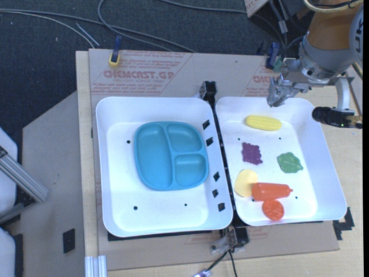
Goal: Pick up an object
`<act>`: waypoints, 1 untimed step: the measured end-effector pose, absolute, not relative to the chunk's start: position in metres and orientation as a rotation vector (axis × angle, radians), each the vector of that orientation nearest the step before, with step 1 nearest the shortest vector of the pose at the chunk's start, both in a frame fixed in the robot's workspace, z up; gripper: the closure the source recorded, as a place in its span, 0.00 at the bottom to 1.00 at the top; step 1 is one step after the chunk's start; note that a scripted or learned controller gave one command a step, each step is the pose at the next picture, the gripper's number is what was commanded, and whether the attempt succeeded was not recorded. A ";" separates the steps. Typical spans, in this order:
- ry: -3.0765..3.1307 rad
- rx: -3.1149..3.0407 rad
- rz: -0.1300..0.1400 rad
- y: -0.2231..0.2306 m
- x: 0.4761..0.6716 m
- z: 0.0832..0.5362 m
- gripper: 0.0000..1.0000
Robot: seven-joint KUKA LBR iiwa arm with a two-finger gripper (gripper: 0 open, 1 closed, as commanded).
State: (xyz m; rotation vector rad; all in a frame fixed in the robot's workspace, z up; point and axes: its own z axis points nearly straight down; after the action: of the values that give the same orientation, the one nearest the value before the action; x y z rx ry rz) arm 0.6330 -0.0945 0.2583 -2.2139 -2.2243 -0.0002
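Corn point(263, 123): light, stiff, likely slick plastic; you should pinch across its narrow middle
Hand point(277, 100): just above the corn; how far open, you cannot tell

Red print reading "CHEMCAST GP" stands on the brown protective sheet point(144, 71) covering the table, upper left of the frame; the smaller red lines around it are illegible.

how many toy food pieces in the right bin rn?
6, none in the gripper: yellow corn at the far end, purple grapes mid-left, green leaf mid-right, yellow piece, orange carrot and red-orange round piece clustered nearest. Nothing looks hidden.
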 end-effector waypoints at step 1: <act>-2.225 -2.213 0.000 -0.049 0.631 0.253 1.00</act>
State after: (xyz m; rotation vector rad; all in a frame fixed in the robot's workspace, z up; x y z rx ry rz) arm 0.6306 -0.0486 0.2527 -2.2132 -2.2245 0.0001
